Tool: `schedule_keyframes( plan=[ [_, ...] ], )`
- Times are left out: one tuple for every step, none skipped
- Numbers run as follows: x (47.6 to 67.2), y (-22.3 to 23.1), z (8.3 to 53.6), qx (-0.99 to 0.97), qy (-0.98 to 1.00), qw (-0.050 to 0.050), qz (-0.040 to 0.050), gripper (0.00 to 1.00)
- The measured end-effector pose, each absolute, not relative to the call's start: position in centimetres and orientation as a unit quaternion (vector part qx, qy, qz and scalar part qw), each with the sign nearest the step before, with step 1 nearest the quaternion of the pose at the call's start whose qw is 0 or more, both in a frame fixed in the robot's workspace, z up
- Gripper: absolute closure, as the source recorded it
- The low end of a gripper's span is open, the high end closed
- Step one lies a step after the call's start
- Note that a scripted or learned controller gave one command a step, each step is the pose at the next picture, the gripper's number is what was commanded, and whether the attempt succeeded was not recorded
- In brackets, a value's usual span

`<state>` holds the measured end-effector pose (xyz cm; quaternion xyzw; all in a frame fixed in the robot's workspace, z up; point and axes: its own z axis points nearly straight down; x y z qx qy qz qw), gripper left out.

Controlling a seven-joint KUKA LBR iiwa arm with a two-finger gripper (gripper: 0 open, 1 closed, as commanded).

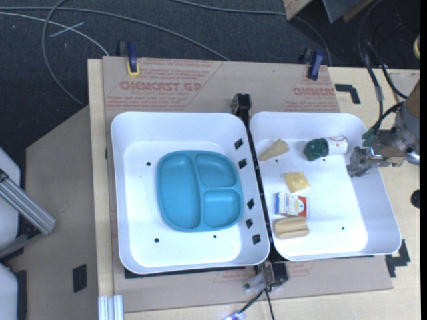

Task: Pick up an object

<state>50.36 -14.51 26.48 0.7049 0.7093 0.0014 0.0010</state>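
Right bin holds a green-capped bottle, two cheese-coloured wedges, a small carton and a bread roll; pincer at its right rim, opening indiscernible; left bin holds a blue divided plate.

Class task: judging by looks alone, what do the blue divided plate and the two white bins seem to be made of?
Blue plate: probably moulded plastic, with an even colour, soft sheen and rounded compartment ridges. White bins: probably thin formed plastic, smooth and slightly glossy, with rounded corners and curled rims.

Red "CHEMCAST GP" print repeats on the brown board
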Motion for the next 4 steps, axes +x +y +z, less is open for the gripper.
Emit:
schedule_keyframes(
  plan=[
    [51.6,-8.4,26.3,0.705,0.710,-0.001,0.0010,1.00],
    [53.8,-3.0,24.8,0.705,0.709,0.000,0.0007,1.00],
    [55.4,1.8,25.4,0.705,0.709,0.000,0.0015,1.00],
    [57.6,6.2,25.1,0.705,0.709,0.000,0.0013,1.00]
  ],
)
